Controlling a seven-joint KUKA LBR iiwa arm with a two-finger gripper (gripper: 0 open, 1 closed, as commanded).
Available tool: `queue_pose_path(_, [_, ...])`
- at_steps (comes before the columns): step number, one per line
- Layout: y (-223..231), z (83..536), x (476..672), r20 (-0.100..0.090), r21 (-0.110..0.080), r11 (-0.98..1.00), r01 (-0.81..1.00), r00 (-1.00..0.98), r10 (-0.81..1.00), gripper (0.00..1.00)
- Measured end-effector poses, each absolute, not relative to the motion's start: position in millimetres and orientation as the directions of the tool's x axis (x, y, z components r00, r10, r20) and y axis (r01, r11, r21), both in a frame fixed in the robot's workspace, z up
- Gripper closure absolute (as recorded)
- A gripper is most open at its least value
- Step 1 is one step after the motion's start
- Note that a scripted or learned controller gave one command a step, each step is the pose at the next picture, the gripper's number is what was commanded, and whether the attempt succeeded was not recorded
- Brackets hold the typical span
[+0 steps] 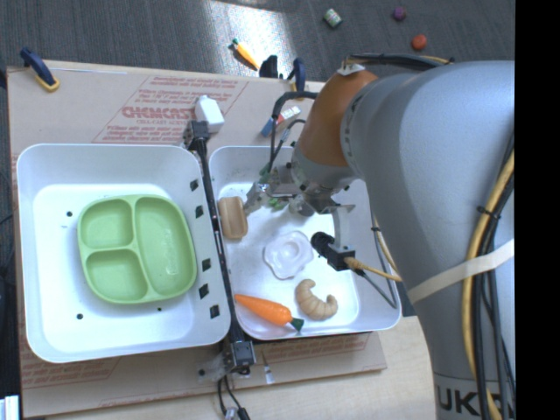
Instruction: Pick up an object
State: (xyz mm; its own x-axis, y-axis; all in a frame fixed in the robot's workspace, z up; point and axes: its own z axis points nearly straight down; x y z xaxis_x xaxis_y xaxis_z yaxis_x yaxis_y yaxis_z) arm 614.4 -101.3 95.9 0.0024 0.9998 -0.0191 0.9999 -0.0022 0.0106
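Now my jaws hang at the right bin's twelve o'clock, their spread perhaps narrow, I cannot tell.

A: Is there any lettering to read?

B: Red print on the cardboard sheet under the bins. The big word looks like "CHEMCAST", upside down; the smaller lines around it are too small to read.

A: Anything on the arm?

B: Dark letters "UK" at its base, cut off by the frame edge.
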Motion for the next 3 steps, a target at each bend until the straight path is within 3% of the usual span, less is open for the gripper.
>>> queue_pose_path(1, [-95.8,104.5,614.0,-0.008,0.004,0.004,1.0,-0.004,1.0,1.0])
queue_pose_path(2, [3.8,225.3,635.7,0.001,0.003,0.008,1.0,-0.008,1.0,1.0])
queue_pose_path(3, [6.8,204.7,559.4,0.0,-0.004,0.005,1.0,-0.005,1.0,1.0])
